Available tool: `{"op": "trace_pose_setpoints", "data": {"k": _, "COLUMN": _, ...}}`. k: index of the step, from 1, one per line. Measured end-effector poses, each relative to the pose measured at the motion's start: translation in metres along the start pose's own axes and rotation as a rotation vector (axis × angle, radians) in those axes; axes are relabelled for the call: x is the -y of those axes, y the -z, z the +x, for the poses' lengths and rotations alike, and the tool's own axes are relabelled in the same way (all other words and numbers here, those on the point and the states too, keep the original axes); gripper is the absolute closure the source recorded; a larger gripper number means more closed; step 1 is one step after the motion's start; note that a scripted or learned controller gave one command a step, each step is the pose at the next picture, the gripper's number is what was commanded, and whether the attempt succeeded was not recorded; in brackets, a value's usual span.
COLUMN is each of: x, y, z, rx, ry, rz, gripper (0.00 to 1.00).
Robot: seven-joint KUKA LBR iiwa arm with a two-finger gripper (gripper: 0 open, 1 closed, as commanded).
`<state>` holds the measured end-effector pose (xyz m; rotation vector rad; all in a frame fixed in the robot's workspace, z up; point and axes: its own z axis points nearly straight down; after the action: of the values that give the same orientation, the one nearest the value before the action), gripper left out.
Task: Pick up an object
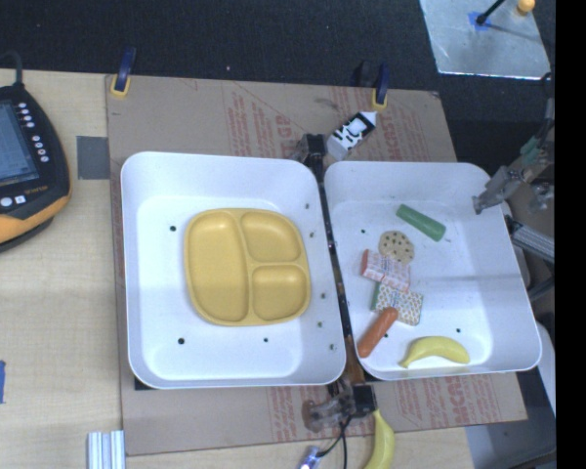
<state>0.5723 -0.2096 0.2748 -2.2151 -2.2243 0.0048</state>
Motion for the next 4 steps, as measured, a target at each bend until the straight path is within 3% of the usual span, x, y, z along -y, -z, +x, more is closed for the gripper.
{"op": "trace_pose_setpoints", "data": {"k": 1, "x": 0.015, "y": -0.182, "z": 0.027, "rx": -0.001, "ry": 0.002, "rz": 0.003, "gripper": 0.00}}
{"op": "trace_pose_setpoints", "data": {"k": 2, "x": -0.042, "y": -0.147, "z": 0.076, "rx": -0.001, "ry": 0.000, "rz": -0.001, "gripper": 0.00}}
{"op": "trace_pose_setpoints", "data": {"k": 3, "x": -0.058, "y": -0.183, "z": 0.074, "rx": 0.001, "ry": 0.003, "rz": 0.000, "gripper": 0.00}}
{"op": "trace_pose_setpoints", "data": {"k": 4, "x": -0.040, "y": -0.183, "z": 0.083, "rx": 0.001, "ry": 0.001, "rz": 0.002, "gripper": 0.00}}
